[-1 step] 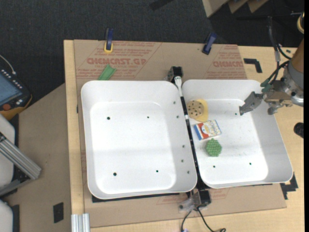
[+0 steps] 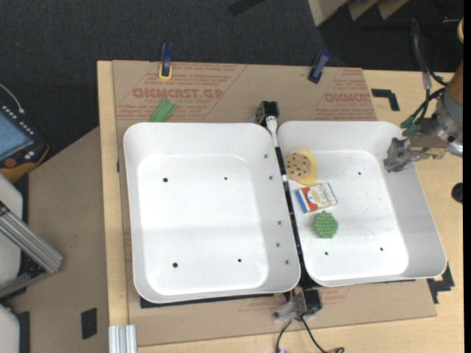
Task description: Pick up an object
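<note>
1. camera view, the end effector (image 2: 398, 155): seen at the right edge of the right bin (image 2: 412, 256), low over the upper right rim, well apart from everything lying inside. hangs from the grey arm (image 2: 452, 116) reaching in from the right.
2. same view, its state: too small and too dark to tell spread from pressed together. nothing seen pinched in it.
3. same view, the things to pick: all three gathered near the left wall of the right bin. a round cookie (image 2: 297, 166) with dark dots, overlapping a yellow piece (image 2: 310, 165) on its right side. just below, a small flat packet (image 2: 317, 196) in white, red and blue. just below that, a green ball (image 2: 325, 225) with a bumpy surface, close to the packet's lower edge, touching or not cannot be told.
4. same view, the left bin (image 2: 147, 219): bare white floor with a few dark holes.
5. same view, around the bins: a cardboard sheet (image 2: 221, 87) on the counter under both, a green strip (image 2: 162, 111) lying on it above the left bin, a blue clip (image 2: 319, 65) at its far edge.
6. progress, as a judgement: nothing lifted yet, every thing resting on the bin floor. whole pick left to do: travel left across the bin to one of the three, descent, closing, lift.
</note>
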Controlling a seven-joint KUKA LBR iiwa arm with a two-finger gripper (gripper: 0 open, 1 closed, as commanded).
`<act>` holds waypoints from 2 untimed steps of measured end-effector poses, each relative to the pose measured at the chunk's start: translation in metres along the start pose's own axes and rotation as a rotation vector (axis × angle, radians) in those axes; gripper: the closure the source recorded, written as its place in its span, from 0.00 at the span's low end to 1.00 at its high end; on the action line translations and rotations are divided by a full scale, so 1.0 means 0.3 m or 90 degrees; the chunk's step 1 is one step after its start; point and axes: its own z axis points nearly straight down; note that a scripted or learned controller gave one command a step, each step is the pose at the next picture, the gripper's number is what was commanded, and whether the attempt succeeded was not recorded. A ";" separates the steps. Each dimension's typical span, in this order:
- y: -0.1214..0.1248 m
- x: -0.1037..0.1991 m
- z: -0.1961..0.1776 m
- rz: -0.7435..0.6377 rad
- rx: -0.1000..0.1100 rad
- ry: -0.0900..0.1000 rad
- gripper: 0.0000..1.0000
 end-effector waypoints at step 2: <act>-0.230 -0.231 0.015 0.002 0.006 0.002 1.00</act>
